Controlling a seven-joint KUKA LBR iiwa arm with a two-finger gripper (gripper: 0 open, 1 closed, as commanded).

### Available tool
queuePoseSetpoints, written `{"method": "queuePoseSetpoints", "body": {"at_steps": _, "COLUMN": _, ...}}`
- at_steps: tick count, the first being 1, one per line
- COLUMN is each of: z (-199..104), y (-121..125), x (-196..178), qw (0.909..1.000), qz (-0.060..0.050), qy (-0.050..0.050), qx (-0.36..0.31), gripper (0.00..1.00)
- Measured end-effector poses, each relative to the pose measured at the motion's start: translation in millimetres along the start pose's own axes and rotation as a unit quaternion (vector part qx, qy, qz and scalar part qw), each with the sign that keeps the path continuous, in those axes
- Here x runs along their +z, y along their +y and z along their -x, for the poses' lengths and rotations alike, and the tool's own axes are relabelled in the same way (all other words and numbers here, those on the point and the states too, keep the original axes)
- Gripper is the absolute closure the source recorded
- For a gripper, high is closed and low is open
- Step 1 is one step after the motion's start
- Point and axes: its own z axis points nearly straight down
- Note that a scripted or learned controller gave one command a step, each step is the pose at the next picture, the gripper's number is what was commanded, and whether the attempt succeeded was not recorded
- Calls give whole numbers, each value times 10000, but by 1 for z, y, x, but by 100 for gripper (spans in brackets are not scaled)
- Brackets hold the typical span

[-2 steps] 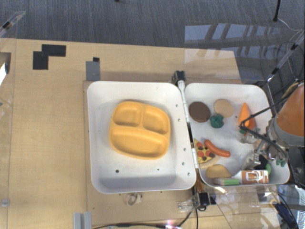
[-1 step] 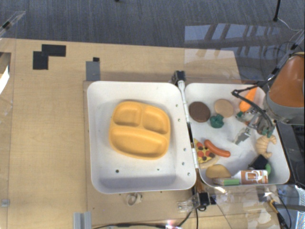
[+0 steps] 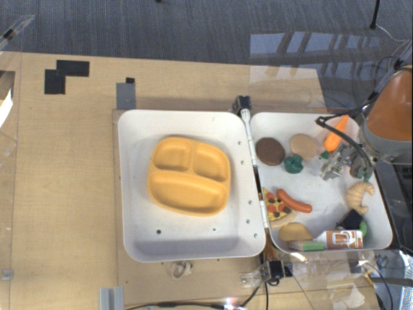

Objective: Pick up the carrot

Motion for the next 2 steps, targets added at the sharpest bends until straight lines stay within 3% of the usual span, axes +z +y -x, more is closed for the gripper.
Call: {"method": "queuePoseSetpoints", "body": {"at_steps": 2, "z": 7, "y": 5, "x": -27, "qw": 9999, "qz": 22, "qy": -115, "qx": -70, "gripper": 100}}
